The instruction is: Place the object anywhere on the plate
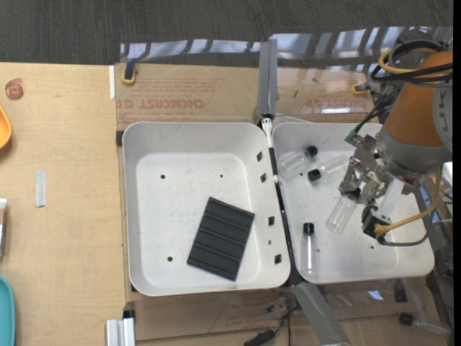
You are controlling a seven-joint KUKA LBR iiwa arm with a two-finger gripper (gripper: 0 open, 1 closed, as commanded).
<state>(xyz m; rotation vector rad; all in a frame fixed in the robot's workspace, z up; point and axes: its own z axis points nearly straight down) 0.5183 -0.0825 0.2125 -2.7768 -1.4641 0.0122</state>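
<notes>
The bench top (57,193) was pale wood, with dark grey carpet (216,13) beyond its far edge. Brown cardboard (187,96) lay under the two white bins. At the left edge of my view I could make out part of an orange item (3,132), a small reddish disc (13,89) and a teal corner (4,312).

The left bin (137,215) held the black ribbed plate (221,238), lying flat and tilted, toward the near right of the bin floor. Nothing rested on it.

The right bin (403,265) held the clear vials. One black-capped vial (308,247) lay near the bin's left wall. Another capped vial (320,170) and a loose-looking black cap (310,151) sat farther back, with a clear tube (292,166) beside them. A further clear vial (338,213) lay slantwise right under the gripper (364,189). The arm reached in over this bin, orange band (418,107) above the wrist and yellow cable (395,58) looped behind it. I could not tell whether the claw was open, closed, or gripping that vial.

The cardboard carried red print, upside down from my angle. It seemed to read CHEMCAST, and the smaller lines were illegible.
</notes>
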